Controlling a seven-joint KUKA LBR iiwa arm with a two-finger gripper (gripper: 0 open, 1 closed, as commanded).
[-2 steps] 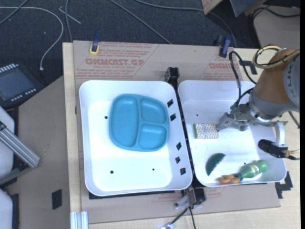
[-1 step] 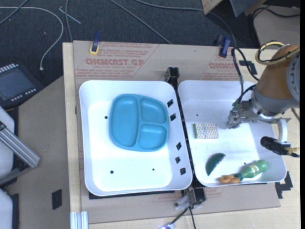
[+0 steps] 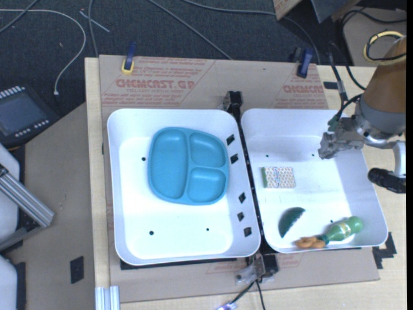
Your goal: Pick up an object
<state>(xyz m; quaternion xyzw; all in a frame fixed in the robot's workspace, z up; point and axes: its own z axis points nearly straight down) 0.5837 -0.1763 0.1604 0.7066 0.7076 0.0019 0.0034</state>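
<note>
Three small things lie in the right bin (image 3: 361,173), any of them a candidate for picking. A flat speckled packet (image 3: 279,177) sits a little left of the bin's middle, lying square on the white floor. Down toward five o'clock from it rests a dark green wedge (image 3: 291,219), and further along the bin's lower edge, at about four o'clock of the bin, a green bottle (image 3: 342,228) lies on its side with a small orange piece (image 3: 310,241) touching its left end. All three are apart from the packet and from the arm.

The gripper (image 3: 327,146) hangs over the upper right part of this bin, at about one o'clock from the packet and well apart from it. Nothing shows between its fingers, and from here I cannot tell whether they are spread or closed. The grey arm (image 3: 387,95) with its orange band comes in from three o'clock.

The left bin (image 3: 122,192) holds a blue divided plate (image 3: 188,165), set toward its upper middle. Both bins rest side by side on a cardboard-topped bench (image 3: 193,76), clipped at twelve o'clock with blue clamps (image 3: 130,60).
</note>
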